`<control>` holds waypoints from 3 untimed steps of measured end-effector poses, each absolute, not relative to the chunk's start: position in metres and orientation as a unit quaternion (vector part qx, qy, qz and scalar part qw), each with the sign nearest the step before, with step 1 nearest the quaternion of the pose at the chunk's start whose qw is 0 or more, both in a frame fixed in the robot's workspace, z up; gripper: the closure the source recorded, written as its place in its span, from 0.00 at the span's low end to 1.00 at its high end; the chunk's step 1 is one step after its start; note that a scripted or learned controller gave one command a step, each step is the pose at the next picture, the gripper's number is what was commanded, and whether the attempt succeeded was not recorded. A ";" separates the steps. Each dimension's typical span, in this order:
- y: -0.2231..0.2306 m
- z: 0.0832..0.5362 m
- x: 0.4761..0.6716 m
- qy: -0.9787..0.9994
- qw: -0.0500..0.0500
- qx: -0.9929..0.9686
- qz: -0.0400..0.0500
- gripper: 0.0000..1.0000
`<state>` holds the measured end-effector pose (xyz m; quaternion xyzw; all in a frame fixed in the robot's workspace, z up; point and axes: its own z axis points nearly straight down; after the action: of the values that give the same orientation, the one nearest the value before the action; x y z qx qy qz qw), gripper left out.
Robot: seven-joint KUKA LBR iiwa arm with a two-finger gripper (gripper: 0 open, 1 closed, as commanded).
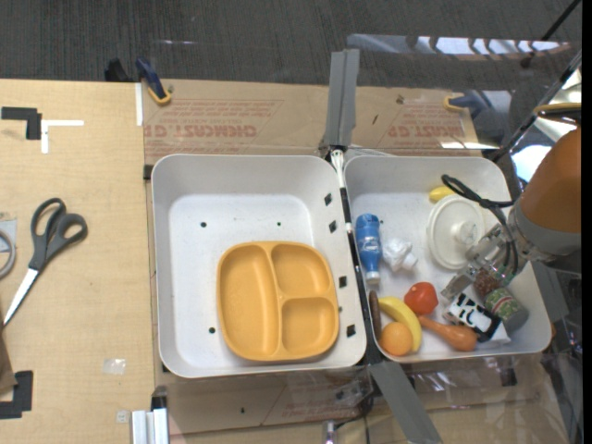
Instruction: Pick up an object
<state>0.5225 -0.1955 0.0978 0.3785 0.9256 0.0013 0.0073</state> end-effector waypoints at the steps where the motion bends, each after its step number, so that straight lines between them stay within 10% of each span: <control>1: -0.196 0.109 0.526 0.926 0.012 0.377 0.001 1.00; 2: -0.118 0.092 0.540 0.870 0.001 0.494 0.000 1.00; 3: -0.116 0.219 0.572 0.837 0.001 0.548 -0.001 1.00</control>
<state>0.5721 -0.1161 0.2187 0.5476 0.8368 -0.0007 0.0011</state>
